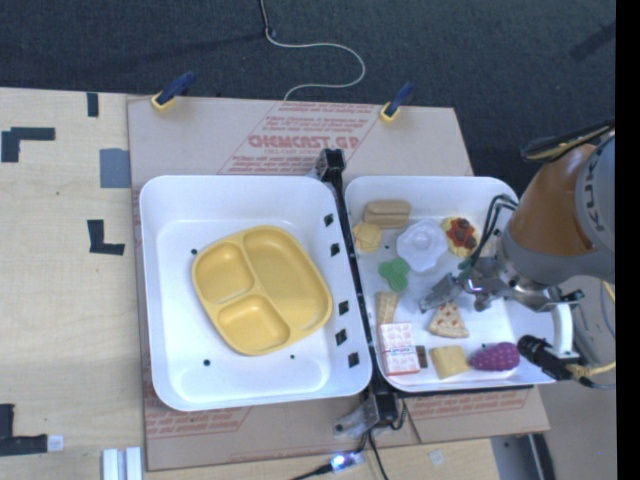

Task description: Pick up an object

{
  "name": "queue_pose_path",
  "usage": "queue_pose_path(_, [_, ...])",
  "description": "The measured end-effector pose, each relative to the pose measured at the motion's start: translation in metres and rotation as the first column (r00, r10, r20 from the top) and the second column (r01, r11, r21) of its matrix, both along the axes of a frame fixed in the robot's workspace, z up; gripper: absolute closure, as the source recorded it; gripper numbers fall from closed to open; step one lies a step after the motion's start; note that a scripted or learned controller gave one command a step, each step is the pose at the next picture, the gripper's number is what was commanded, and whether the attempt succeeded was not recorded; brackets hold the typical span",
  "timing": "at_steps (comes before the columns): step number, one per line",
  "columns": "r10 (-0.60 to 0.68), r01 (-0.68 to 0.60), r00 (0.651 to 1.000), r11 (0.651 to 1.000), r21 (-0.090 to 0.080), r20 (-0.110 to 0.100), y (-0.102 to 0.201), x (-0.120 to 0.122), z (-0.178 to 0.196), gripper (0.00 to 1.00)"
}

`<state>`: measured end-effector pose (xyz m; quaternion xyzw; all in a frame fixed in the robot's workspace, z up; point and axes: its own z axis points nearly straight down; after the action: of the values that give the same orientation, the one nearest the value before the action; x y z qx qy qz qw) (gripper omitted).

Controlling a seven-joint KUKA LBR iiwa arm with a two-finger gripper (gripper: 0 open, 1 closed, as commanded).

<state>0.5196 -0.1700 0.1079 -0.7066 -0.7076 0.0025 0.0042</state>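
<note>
The right bin [500,193] holds several toy foods: a tan bread piece [386,212], a yellow cheese block [367,236], a clear cup [420,245], a red-and-yellow item [461,233], a green piece [393,272], a pizza slice [448,320], a red-and-white carton [398,347], a tan cracker [448,361] and purple grapes [494,356]. My gripper [447,290] reaches in from the right, low over the bin's middle, just above the pizza slice and beside the clear cup. Nothing shows between its fingers.
The left bin [165,268] holds a yellow divided tray [262,288]. A black divider [345,268] runs between the bins. Both stand on cardboard [300,138] clamped at the back. The arm's grey and orange body [555,223] covers the right bin's right edge.
</note>
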Motion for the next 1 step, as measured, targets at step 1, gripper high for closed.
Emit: queue_pose_path(1, [0.0, 0.0, 1.0, 1.0, -0.002, 0.006, 0.0008, -0.0002, -0.0252, 0.0])
